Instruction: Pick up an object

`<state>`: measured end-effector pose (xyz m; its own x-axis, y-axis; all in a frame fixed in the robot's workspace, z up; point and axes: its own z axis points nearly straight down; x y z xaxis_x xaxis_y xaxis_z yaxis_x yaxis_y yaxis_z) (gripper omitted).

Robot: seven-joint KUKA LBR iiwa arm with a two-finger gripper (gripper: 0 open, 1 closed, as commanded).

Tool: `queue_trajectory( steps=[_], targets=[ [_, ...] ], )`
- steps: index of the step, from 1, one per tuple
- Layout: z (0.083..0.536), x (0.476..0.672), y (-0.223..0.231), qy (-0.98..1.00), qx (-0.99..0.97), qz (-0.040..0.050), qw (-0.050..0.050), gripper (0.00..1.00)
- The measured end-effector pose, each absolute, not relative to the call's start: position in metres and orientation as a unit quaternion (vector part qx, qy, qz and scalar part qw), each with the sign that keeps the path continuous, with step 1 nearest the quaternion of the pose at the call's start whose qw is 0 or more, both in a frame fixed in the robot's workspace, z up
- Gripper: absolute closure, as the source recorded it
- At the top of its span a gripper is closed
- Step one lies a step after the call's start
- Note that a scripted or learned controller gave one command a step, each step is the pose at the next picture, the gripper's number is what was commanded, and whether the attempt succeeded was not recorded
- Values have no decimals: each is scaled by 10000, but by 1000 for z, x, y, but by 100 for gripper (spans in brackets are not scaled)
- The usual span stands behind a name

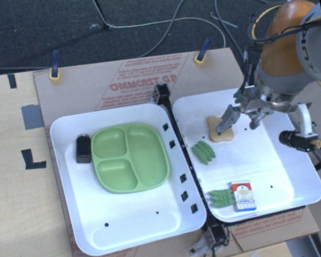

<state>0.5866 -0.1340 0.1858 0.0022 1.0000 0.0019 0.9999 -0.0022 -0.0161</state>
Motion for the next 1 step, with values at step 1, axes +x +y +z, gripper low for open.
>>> queue_trajectory(
  steps=[1],
  targets=[
    [194,590,-134,-7077,-7065,6,7,0]
  ],
)
